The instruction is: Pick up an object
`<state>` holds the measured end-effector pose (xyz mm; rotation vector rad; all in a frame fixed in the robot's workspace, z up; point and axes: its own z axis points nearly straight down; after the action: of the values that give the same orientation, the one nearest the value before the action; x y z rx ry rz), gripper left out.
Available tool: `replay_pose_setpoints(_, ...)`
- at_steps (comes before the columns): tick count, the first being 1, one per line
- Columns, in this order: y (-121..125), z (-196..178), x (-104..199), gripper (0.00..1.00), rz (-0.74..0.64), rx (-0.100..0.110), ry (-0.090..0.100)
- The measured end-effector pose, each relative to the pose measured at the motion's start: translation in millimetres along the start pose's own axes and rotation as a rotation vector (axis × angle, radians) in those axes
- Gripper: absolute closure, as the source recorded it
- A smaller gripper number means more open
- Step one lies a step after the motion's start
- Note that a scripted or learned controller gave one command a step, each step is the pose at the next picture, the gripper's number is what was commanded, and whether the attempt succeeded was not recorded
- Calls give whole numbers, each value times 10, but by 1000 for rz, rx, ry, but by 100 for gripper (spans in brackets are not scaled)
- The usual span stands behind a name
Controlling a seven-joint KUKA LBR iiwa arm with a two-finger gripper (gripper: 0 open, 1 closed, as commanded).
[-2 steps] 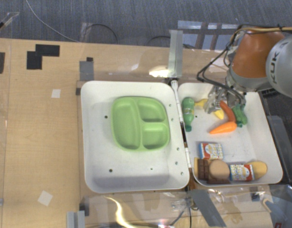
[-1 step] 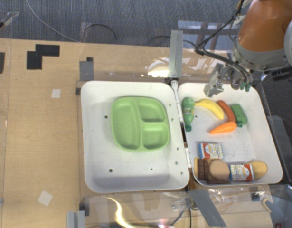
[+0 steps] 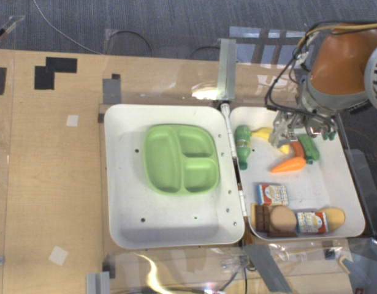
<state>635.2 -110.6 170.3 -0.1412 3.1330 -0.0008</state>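
Arm over the right bin, toy food crowded beneath it.

On the wooden surface (image 3: 47, 164), the left bin (image 3: 124, 225) carries a green divided plate (image 3: 179, 159). In the right bin (image 3: 335, 195): a green bottle (image 3: 242, 144) by the divider, a yellow piece (image 3: 260, 133), an orange carrot (image 3: 289, 165), a small red-white-blue carton (image 3: 272, 195) with unreadable print, a brown block (image 3: 266, 219), a labelled bottle (image 3: 312, 221), text too small. The end effector (image 3: 293, 133) hovers by a green piece (image 3: 309, 149); open or closed, I can't tell.
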Motion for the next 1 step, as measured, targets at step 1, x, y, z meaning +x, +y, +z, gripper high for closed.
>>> replay_pose_setpoints(1, -563, 53, -68, 100, -228, 3, -6)
